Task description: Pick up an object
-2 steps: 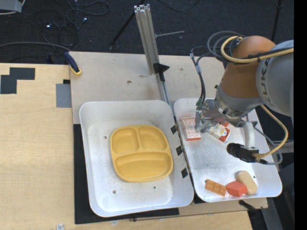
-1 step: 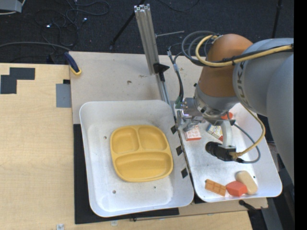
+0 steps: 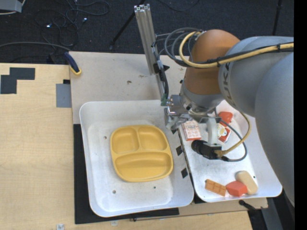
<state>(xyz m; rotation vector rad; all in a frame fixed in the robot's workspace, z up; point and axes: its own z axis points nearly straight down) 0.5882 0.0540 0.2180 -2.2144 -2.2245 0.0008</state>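
My gripper [image 3: 184, 121] hangs below the orange-banded wrist over the near-left corner region of the right bin [image 3: 268, 188], close to the divide between the bins. Right under it lies a small white and red carton [image 3: 192, 131]; whether the gripper touches it I cannot tell. Another red and white packet [image 3: 223, 132] lies just to its right, partly behind the arm's black cable [image 3: 207, 150]. Near the bin's front edge lie an orange waffle-like bar [image 3: 215, 188], a red piece [image 3: 235, 189] and a beige oblong piece [image 3: 247, 180].
The left bin [image 3: 96, 176] holds a yellow divided plate [image 3: 141, 152]. A metal post [image 3: 146, 37] stands behind the bins. The large grey arm covers the right bin's far side. A wooden bench top [image 3: 33, 143] lies to the left.
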